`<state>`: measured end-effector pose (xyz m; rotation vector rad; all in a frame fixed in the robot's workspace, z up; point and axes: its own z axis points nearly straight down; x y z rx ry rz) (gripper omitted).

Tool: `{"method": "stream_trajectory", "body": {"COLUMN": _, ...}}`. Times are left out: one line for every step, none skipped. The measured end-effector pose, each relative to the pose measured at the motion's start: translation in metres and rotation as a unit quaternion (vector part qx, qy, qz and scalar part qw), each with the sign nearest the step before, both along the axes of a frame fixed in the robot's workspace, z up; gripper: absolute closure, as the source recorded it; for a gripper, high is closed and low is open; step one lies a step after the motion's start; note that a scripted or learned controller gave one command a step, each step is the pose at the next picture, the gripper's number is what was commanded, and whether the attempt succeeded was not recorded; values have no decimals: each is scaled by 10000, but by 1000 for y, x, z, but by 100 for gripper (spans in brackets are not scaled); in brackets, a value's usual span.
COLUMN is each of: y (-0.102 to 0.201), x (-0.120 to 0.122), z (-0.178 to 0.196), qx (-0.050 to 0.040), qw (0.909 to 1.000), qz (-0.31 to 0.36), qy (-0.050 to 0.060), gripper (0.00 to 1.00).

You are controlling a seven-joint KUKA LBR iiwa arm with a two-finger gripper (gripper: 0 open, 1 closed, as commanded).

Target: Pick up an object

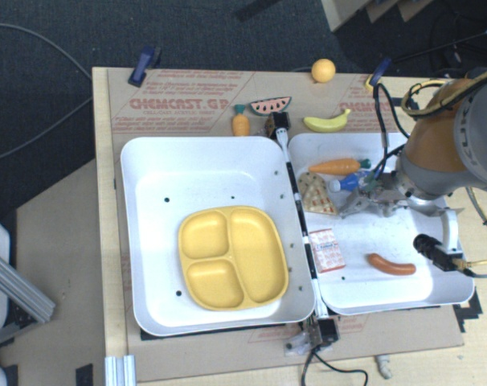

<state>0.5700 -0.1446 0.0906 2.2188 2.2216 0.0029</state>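
The right bin (pixel 388 296) holds an orange carrot (pixel 333 167), a tan waffle-like piece (pixel 316 193), a small blue object (pixel 348 183), a red-and-white packet (pixel 325 250) and a reddish sausage (pixel 391 265). My gripper (pixel 362 201) reaches in from the right and is low over the bin's upper middle. It sits just right of the waffle piece and right beside the blue object, under the carrot's right end. The grey arm with its orange band (pixel 436 147) hides the bin's upper right part.
The left bin (pixel 147 215) carries a yellow divided plate (pixel 231 257). Behind the bins on the board lie a banana (pixel 326 121), a watermelon slice (pixel 271 104), a small orange piece (pixel 241 124) and an orange ball (pixel 324 71). A black cable end (pixel 433 252) hangs over the right bin.
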Motion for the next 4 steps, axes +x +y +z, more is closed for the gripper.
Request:
{"method": "stream_trajectory", "body": {"y": -54, "x": -92, "z": -6, "qx": -5, "qw": 10000, "qz": -16, "qy": 21, "gripper": 0}}
{"method": "stream_trajectory", "body": {"y": 6, "x": -14, "z": 28, "qx": 1, "qw": 10000, "qz": 1, "qy": 4, "gripper": 0}}
{"method": "stream_trajectory", "body": {"y": -78, "x": 44, "z": 21, "qx": 6, "qw": 10000, "qz": 5, "qy": 4, "gripper": 0}}
{"method": "stream_trajectory", "body": {"y": -3, "x": 84, "z": -12, "qx": 17, "qw": 9998, "qz": 14, "qy": 197, "gripper": 0}}
